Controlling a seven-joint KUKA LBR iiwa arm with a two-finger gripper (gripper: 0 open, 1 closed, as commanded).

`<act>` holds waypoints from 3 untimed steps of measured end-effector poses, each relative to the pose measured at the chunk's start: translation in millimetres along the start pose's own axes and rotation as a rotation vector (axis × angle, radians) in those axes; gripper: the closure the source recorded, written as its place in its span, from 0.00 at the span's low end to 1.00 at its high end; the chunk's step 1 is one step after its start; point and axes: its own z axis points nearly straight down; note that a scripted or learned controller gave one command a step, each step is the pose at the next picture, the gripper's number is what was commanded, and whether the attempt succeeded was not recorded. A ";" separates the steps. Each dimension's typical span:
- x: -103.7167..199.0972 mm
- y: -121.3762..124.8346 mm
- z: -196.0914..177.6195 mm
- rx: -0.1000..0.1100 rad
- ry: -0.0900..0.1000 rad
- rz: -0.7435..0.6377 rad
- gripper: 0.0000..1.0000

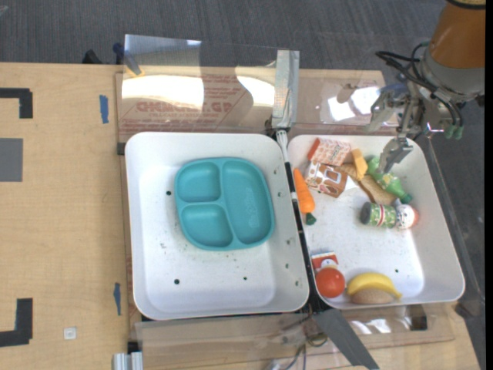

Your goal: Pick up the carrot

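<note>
Carrot pickup: approach along the bin wall

Carrot [303, 192] lies well to the left of our end effector [397, 154], tight against the right bin's [443, 230] left wall. We cannot tell whether the end effector is released or clenched. We judge the best approach straddles the carrot across its width, clearing the wall and the snack packet [327, 169] beside it.

Red print ran across the clear plastic sheet [185, 102] behind the left bin, mirrored and glare-washed, not legible. Red-and-white carton [330, 168] in the right bin had print too small to read. No other text.
</note>
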 end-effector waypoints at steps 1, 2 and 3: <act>-3.4 7.7 158.1 -0.002 0.012 0.010 0.00; 7.2 -47.4 159.5 0.000 0.003 0.101 0.00; 28.5 -60.3 176.6 -0.001 -0.002 0.130 0.00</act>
